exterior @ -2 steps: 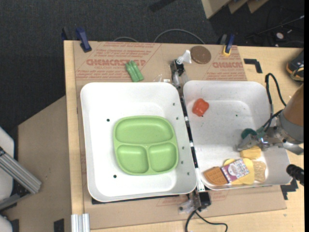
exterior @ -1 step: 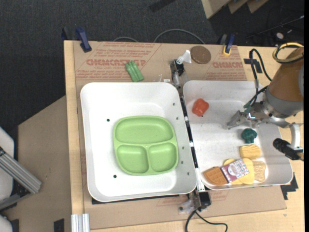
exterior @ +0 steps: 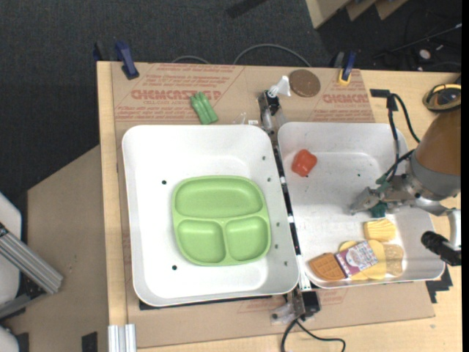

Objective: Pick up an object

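Hand (exterior: 375, 202) low in the right bin (exterior: 330, 134), above the yellow pieces (exterior: 379, 230), grip unclear, nothing visibly lifted yet.

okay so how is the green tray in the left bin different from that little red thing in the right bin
The green tray is far larger than the red object, covering much of the left bin's floor, while the red object takes a small spot in the right bin. The green tray is flat with three compartments; the red object is a compact lump with no divisions. The tray is pale green, the other orange-red. Both lie untouched, apart from the gripper.
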Controlling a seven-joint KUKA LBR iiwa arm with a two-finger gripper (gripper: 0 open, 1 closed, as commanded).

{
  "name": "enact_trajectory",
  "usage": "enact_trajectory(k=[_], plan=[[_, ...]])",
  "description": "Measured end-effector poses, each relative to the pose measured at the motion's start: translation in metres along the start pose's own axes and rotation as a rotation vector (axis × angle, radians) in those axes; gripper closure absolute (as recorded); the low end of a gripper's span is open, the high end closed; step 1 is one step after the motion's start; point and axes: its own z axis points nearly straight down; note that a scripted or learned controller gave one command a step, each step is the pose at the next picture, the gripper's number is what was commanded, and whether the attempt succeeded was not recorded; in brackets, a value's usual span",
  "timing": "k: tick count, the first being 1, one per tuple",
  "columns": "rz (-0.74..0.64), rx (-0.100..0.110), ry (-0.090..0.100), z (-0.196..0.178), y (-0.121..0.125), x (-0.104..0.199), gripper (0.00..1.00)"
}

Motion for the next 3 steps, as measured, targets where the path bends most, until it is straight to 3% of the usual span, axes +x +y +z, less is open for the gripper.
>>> enact_trajectory(k=[1,2,3], plan=[[-0.002,-0.005,-0.003,-0.011,0.002,0.0,1.0],[-0.01,-0.017,-0.002,-0.118,0.009,0.068,1.0],[-0.008,-0.008,-0.002,-0.13,0.013,0.131,1.0]])
